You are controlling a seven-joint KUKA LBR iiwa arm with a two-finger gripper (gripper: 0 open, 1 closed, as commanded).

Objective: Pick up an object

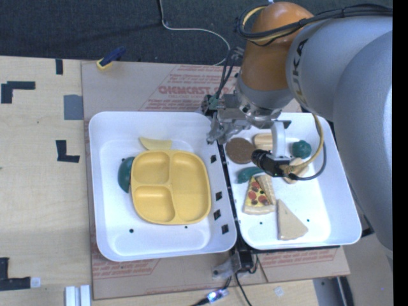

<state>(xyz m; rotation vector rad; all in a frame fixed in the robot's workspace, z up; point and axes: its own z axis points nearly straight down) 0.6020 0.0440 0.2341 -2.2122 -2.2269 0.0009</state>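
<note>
gripper (pixel 224 127): hangs over the divider between the two bins, at the right bin's upper left corner. Can't tell its state, mechanism is a dark tangle from this angle. Nothing seen in it.
nearest obj: brown disc (pixel 240 150), flat, just below-right of gripper, in right bin (pixel 331 225). Prob. light, stiff toy food; thin, so hard to pinch from above. Edge grip or tilt needed, I'd guess.
pizza slice (pixel 259 195): flat wedge w/ red dots, lower in right bin, near the divider. Light, rigid-looking; lies low, likely to slip out of a top pinch.
tan wedge (pixel 290 222): beside the pizza slice, toward bin's front. Looks thicker, so prob. the easier take, across its narrow sides.
teal piece (pixel 300 148): small, rounded, upper right bin, partly behind a cable. May roll.
left bin (pixel 102 171): yellow divided plate (pixel 171 187) in the middle; dark green thing (pixel 125 174) touching its left rim, pale yellow slice (pixel 155 144) at its top edge. Plate wide, smooth; rim only.
arm pose: orange band (pixel 275 43) above wrist, grey body comes in from right, wrist pointing down over bins.
tabletop (pixel 38 171): wood w/ black marks.
</note>
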